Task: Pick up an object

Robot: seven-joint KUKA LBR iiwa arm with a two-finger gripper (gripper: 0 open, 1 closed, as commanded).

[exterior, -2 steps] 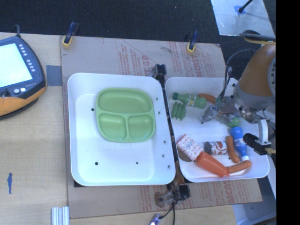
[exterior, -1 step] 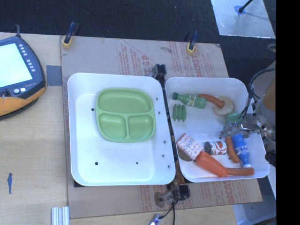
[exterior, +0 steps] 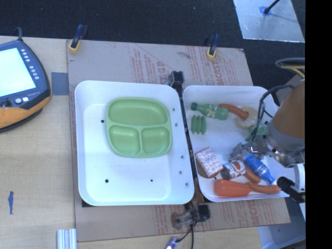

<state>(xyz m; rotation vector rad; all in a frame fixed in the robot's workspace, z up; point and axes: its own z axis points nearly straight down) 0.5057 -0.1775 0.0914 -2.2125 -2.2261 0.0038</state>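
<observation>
We see our gripper (exterior: 248, 150) low in the right bin (exterior: 218, 93), but we cannot tell what it is doing. Right beside it lie a blue bottle (exterior: 258, 168), a red carton (exterior: 208, 162) and an orange carrot (exterior: 233, 189). Farther off sits the green bottle (exterior: 210, 110). Crowded toys could slip away when squeezed.

Two white bins (exterior: 85, 139); one green divided plate (exterior: 139, 126); perhaps eight small toy foods (exterior: 208, 162).
</observation>
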